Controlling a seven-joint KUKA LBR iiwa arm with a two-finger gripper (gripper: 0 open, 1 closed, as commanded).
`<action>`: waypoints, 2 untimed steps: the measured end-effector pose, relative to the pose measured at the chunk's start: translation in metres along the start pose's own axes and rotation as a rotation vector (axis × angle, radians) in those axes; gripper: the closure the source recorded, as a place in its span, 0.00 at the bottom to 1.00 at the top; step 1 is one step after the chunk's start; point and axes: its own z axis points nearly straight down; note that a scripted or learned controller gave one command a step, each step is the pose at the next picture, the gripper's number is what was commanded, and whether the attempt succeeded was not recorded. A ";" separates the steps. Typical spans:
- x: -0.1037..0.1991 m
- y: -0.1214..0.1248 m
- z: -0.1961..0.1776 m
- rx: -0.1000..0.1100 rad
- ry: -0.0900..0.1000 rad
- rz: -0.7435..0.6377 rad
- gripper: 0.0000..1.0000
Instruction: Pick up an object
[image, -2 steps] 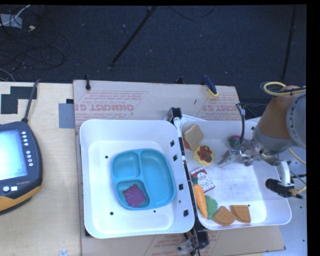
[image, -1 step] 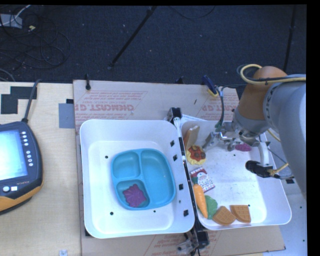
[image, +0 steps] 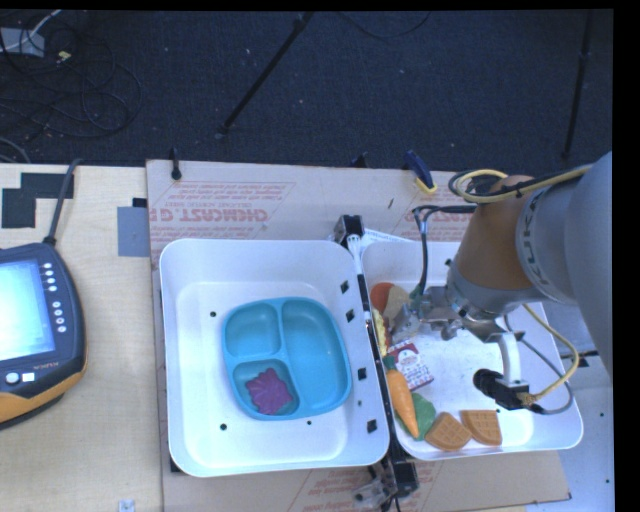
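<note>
Reaching in over the right bin (image: 560, 425), I've got my gripper (image: 418, 312) down near its left wall, close to the far end. Whether anything sits between my fingers, or how they are set, I cannot tell: the wrist hides them from this slant.

Just beside me, against that left wall, lie a red piece (image: 381, 295) and a yellowish piece (image: 398, 300), touching each other (too small to name with confidence). A little nearer the front edge is a small red-and-white packet (image: 409, 366), and below it an orange carrot (image: 402, 402) runs along the left wall with something green (image: 424, 412) tucked beside it. Two tan waffle-like pieces (image: 466, 429) sit side by side at the front edge.

My arm (image: 545, 245) comes across from the right, orange band (image: 495, 250) above the wrist, bent down into the bin, cables looping around it.

Over in the left bin (image: 190, 300), a blue divided plate (image: 290, 358) rests mid-floor, with a purple lump (image: 267, 389) in its front-left compartment.
</note>
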 end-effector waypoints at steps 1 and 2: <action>-0.008 0.053 0.009 0.001 0.006 -0.004 0.00; -0.006 0.071 0.014 0.012 0.014 -0.007 0.00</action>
